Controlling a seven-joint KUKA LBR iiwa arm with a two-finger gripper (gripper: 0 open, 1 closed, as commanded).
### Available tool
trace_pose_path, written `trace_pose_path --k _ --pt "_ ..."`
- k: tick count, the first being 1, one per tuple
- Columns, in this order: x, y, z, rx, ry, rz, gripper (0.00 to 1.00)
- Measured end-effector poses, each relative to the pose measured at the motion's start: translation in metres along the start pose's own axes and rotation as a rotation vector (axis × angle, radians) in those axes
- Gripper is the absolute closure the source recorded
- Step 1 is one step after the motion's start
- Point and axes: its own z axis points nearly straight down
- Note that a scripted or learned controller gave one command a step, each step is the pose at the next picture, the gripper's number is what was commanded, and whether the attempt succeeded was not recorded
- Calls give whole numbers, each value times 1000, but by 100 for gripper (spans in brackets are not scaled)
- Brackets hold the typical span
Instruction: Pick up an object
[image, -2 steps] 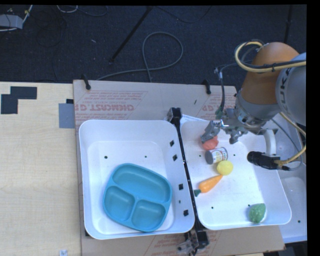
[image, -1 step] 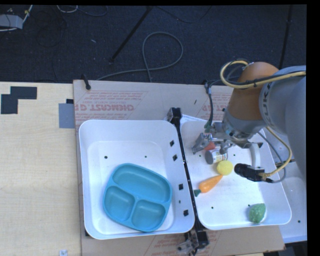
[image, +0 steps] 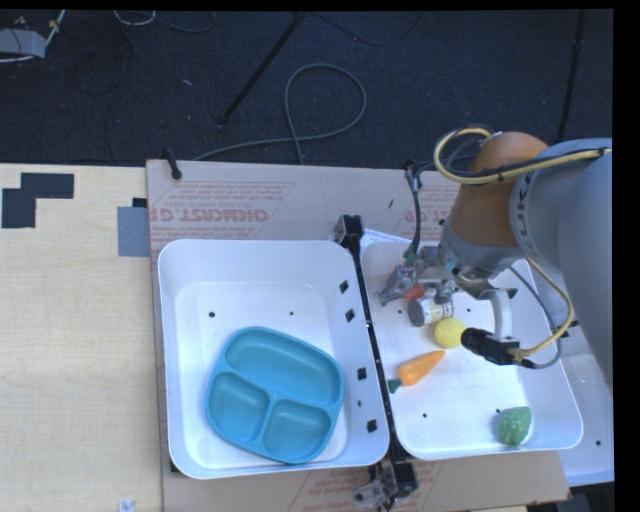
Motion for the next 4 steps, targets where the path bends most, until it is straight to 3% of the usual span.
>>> trace_pose_path --k 1,2,4 --pt "-4 -1 -6 4 -6 6 100" --pt "0 -6 -51 18 3 3 100" --pt "-7 -4 -153 17 2 1 100"
